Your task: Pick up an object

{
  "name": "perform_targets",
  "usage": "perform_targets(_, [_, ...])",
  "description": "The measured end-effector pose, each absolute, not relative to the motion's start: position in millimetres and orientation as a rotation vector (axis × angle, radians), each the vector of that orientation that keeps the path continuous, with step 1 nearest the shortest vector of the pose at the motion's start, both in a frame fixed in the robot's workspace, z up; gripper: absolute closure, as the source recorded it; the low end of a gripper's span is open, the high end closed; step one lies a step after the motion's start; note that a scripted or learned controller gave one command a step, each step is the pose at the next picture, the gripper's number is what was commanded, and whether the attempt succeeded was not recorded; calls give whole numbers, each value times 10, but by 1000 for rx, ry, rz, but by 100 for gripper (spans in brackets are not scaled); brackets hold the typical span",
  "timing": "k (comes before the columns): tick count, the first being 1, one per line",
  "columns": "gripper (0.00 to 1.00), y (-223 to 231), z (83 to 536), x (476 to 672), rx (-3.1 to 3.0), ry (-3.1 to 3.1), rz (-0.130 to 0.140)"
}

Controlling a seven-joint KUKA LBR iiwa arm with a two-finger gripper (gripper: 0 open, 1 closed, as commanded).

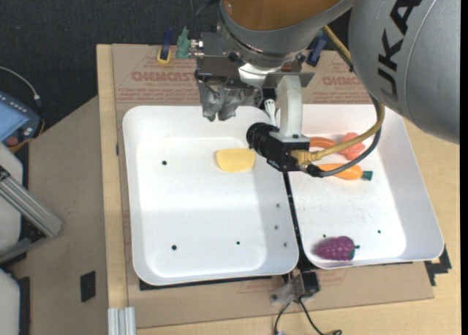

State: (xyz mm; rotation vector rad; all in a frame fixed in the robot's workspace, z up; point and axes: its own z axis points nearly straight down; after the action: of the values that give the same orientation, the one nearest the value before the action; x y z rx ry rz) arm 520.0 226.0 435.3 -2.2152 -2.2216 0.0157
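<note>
Fingers (pixel 212 107) are hanging over the far edge of the left bin (pixel 146 180), nothing showing between them; whether they are spread or closed, cannot tell from this angle. Gripper (pixel 219 105) is sitting above the bin floor, apart from the yellow piece (pixel 235 159) lying near the left bin's right wall. Right bin (pixel 409 202) is holding an orange carrot-like item (pixel 349 173), a pink item (pixel 352 143) behind it, and a purple grape bunch (pixel 336 248) at the near edge.
</note>
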Motion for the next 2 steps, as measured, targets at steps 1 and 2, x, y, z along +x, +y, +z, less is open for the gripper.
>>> perform_targets(1, [100, 1650, 5396, 4800, -2231, -2220, -19])
perform_targets(2, [100, 2020, 4321, 5333, -2218, -2219, 15])
